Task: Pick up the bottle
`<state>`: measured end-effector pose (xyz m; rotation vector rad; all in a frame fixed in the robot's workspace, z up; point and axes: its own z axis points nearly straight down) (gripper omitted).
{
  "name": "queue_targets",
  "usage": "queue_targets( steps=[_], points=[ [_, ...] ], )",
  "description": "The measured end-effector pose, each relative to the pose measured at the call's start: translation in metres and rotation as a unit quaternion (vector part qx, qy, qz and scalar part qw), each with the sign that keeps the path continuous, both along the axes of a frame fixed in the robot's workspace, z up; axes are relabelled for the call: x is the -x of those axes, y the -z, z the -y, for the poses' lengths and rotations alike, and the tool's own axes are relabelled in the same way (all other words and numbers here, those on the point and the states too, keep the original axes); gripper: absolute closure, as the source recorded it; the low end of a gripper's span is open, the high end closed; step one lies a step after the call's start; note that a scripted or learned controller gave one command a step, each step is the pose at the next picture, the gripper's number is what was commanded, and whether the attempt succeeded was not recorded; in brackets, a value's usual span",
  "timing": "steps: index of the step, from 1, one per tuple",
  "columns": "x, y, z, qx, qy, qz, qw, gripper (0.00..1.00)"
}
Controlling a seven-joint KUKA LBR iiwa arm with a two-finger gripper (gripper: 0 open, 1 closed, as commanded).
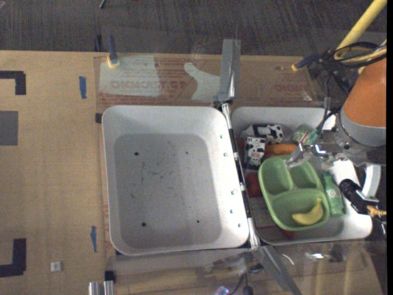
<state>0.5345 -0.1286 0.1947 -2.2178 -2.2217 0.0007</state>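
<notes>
Left bin (pixel 116 165): bare white floor with a few dark specks. Right bin (pixel 242 118): two black-and-white cow-print blocks (pixel 256 150) at its upper left, with an orange carrot-like piece (pixel 283 148) just right of them. A green divided plate (pixel 288 189) sits mid-bin, with a banana (pixel 309 214) in its lower compartment. The gripper (pixel 311 151) is low over the plate's top rim; can't tell how far open it is or whether it has hold of anything. The bottle (pixel 335 200), as far as I can tell, lies against the plate's right edge near the bin's right wall, with its green part showing and its upper end under the wrist.
</notes>
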Motion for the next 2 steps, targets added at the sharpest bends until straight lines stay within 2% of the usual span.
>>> queue_targets(
  steps=[1, 2],
  points=[
    [0.055, -0.072, 0.012, 0.0012, 0.059, 0.001, 0.9982, 0.00],
    [0.039, 0.077, 0.045, 0.0021, 0.129, 0.011, 0.9915, 0.00]
  ],
)
